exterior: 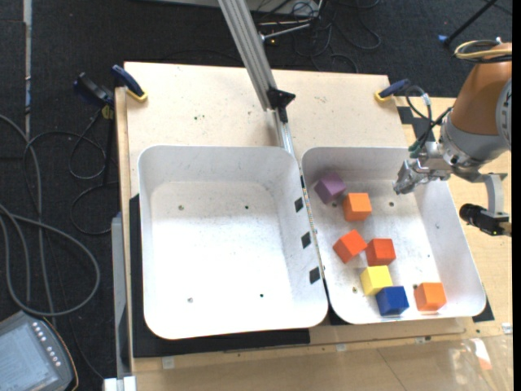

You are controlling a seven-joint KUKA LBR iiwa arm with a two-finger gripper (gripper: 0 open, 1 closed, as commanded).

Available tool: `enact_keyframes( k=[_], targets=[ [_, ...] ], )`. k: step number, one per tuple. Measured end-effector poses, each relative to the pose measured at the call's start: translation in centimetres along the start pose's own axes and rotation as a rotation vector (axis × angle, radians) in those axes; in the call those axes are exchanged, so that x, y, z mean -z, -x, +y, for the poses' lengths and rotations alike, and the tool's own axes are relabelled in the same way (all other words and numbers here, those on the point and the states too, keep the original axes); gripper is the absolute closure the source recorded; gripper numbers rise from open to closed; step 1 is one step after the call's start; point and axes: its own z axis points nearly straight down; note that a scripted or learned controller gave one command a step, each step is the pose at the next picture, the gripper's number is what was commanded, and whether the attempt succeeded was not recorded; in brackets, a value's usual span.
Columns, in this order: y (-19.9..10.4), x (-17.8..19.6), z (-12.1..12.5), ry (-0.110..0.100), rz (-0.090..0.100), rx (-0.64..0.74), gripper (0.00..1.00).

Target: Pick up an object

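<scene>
The right bin [456,243] holds several small blocks: a purple one [330,187] at the back, an orange one [356,206] beside it, two more orange ones [350,245] [380,252] mid-bin, a yellow one [375,278], a blue one [392,300] and an orange one [430,296] near the front. My gripper [404,183] hangs over the back right part of this bin, to the right of the purple and orange blocks and apart from them. Nothing shows between its tips.
The left bin [155,218] stands next to the right one, a dark divider with clips between them. A slanted metal pole [252,47] runs down to the bins' back junction. Clamps sit at the bench's back corners [130,88] [392,90].
</scene>
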Motion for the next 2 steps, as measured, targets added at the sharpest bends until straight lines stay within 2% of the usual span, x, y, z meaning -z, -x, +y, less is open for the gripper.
enact_keyframes(
  k=[2],
  targets=[
    [0.6,12.1,1.4,0.002,-0.001,0.004,1.00]
  ],
)
